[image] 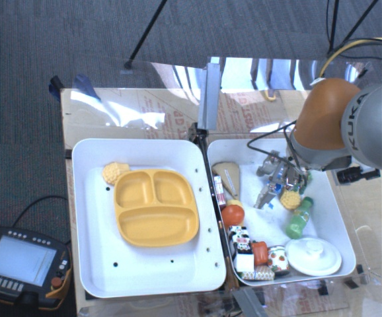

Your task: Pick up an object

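One view, overhead: claw [278,185] low in the right bin [340,213], fingers spread and gripping nothing, yellow knobbly toy [291,199] just beside them, green bottle [299,219] close below (crowded spot). Best centre over the yellow toy, drop straight, close fully before lifting, avoid nudging the bottle

bins [85,177] white | divided tray [156,207] yellow-orange | round textured piece [115,172] pale yellow | ball [232,214] red | bottle [299,219] green | lidded dish [314,255] white | arm [349,121] grey, orange band | floor [59,32] dark grey ribbed
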Motion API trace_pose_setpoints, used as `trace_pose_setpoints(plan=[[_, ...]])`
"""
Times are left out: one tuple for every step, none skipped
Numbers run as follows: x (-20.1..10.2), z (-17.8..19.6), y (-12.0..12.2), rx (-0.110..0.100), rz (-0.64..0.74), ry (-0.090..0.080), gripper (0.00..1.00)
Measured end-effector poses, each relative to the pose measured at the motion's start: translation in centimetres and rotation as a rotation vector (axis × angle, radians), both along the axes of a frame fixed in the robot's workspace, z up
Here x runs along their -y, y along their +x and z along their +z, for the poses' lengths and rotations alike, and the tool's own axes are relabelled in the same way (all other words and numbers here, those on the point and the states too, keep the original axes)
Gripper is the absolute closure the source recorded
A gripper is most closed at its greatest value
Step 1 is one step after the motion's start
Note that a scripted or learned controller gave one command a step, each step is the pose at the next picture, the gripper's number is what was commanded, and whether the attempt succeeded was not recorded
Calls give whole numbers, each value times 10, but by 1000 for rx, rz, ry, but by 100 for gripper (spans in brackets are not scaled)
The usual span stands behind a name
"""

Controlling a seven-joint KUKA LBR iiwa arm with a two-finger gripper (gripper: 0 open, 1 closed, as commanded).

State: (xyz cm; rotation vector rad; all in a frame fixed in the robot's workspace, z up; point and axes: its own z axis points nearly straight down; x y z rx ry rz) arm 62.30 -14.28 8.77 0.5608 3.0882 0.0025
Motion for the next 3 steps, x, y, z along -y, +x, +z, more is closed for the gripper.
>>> trace_pose_setpoints(plan=[[0, 11, 1, 5, 3, -1, 100], [-24, -2, -115, -8, -51, 0, 100], [-24, 2, -110, 9, -52, -3, 0]])
